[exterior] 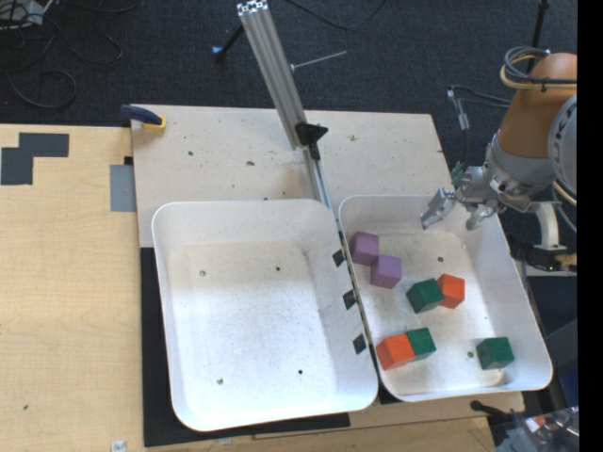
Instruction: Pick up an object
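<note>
Here the claw point(459, 207) is seen above the upper rim of the right bin point(528, 337), near its corner at about one o'clock of that bin. Its two fingers point(435, 213) are spread apart, and nothing is seen between them; nothing is touched by them as far as can be judged, though the height above the bin floor cannot be told from this slanted view.

No single object is named by the task, so the nearest blocks are considered. The two purple blocks point(375, 259) lie touching each other in the upper left part of the right bin, at about eight o'clock from the claw, near but clearly apart from it. The pair is stretched along a line from eleven to five o'clock. A green block point(425, 295) and an orange block point(451, 290) lie pressed together at about six o'clock from the claw, a little farther down. Another orange and green pair point(406, 347) and a single green block point(495, 352) are placed well apart from it, near the lower rim.

It is judged that the coming move must be directed down and toward seven o'clock. Since the blocks stand in touching pairs, a finger may be blocked by the neighbour.

The left bin point(188, 252) on the counter point(226, 153) is not concerned.
</note>
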### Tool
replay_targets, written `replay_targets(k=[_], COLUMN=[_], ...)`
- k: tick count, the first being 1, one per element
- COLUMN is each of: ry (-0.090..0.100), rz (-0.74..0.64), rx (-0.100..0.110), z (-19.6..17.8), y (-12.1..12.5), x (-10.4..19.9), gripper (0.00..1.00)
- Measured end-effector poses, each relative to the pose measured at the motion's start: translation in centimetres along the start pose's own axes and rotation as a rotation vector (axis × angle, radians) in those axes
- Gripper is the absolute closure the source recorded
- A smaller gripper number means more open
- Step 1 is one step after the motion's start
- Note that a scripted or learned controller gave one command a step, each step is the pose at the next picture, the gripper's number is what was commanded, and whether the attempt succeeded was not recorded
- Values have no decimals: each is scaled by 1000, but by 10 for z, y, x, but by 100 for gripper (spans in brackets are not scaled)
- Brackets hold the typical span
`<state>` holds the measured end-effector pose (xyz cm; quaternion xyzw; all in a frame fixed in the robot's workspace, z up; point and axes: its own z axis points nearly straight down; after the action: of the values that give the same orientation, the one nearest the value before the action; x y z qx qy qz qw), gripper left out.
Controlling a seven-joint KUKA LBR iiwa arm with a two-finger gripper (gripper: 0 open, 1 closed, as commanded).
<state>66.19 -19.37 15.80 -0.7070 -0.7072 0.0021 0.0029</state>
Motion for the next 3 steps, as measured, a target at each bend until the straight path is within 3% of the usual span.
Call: replay_targets(k=[1,2,3], ry=[1,0,-1], rz=[-1,-3,-3], rx=[1,-2,-3], z=[50,69,58], y=[-9,-9,-9], x=[7,8,8], gripper=[0,0,100])
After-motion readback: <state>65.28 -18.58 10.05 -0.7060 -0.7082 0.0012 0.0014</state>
